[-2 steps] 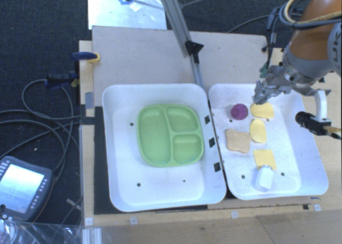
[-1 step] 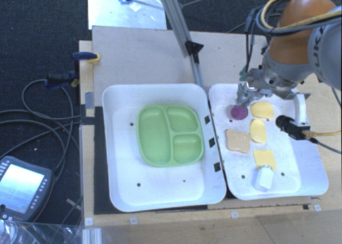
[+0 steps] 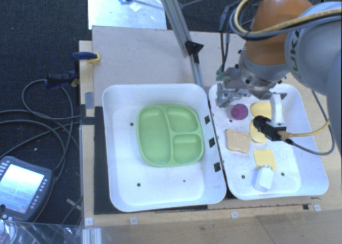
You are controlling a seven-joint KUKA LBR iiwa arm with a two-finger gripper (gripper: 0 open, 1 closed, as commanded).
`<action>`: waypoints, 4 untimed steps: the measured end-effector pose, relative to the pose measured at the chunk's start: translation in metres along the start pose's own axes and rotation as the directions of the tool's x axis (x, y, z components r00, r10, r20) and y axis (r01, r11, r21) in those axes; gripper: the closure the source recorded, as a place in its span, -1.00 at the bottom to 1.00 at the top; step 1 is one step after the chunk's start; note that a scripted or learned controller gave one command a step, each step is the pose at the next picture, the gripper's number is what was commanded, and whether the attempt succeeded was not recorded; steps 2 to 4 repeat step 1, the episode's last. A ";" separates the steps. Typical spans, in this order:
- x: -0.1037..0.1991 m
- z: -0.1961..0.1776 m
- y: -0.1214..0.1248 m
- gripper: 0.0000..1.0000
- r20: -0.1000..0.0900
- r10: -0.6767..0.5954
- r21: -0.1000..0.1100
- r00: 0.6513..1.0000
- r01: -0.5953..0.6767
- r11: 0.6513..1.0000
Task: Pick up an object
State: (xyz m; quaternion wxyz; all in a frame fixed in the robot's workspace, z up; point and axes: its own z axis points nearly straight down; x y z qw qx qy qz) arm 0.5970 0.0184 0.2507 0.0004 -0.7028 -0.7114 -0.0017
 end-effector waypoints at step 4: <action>0.057 0.005 0.015 1.00 0.001 0.001 -0.001 1.000 -0.001 1.000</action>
